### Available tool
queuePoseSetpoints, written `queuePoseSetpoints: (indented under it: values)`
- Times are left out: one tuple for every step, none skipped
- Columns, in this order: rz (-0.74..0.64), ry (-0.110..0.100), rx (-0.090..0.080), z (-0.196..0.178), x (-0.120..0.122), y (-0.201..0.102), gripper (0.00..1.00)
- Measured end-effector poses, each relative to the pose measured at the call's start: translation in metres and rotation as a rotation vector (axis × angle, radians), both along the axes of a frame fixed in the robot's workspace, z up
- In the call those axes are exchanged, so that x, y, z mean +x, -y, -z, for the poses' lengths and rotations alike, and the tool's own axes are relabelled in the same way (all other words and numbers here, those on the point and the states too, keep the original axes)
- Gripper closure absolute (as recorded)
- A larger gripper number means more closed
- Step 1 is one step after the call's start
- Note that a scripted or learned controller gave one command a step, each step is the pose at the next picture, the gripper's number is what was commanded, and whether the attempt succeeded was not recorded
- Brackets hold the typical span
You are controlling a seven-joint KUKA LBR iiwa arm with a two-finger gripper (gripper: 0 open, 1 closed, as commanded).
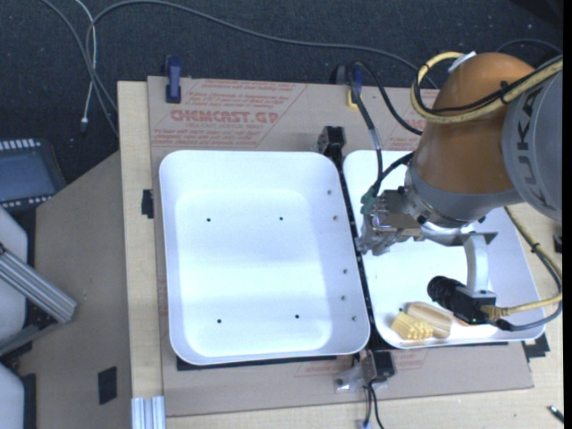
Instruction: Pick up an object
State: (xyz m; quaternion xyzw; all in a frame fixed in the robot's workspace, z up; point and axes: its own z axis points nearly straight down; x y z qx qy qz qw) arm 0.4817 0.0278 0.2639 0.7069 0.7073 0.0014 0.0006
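We enter the left bin (183, 271) as smooth white plastic with a soft sheen; the right bin (398, 293) likewise. The desk (141, 141): pale matt board, wood-fibre in look, printed red. The floor (268, 7): dark carpet, rough, matt. The orange band (474, 123): smooth glossy shell. The tool (380, 228): grey metal, we judge, dull. The yellow object (415, 326): ribbed, matt; material we cannot tell.

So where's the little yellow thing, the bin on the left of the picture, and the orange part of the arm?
yellow thing (418, 323): camera view, middle of its body.
left bin (259, 239): camera view, bare middle of its floor.
orange band (474, 123): camera view, its rounded side.
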Motion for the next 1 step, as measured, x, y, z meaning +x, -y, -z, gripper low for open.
queuePoseSetpoints:
  values:
    - [0.000,-0.001,0.000,0.0004,-0.0001,0.0000,0.00]
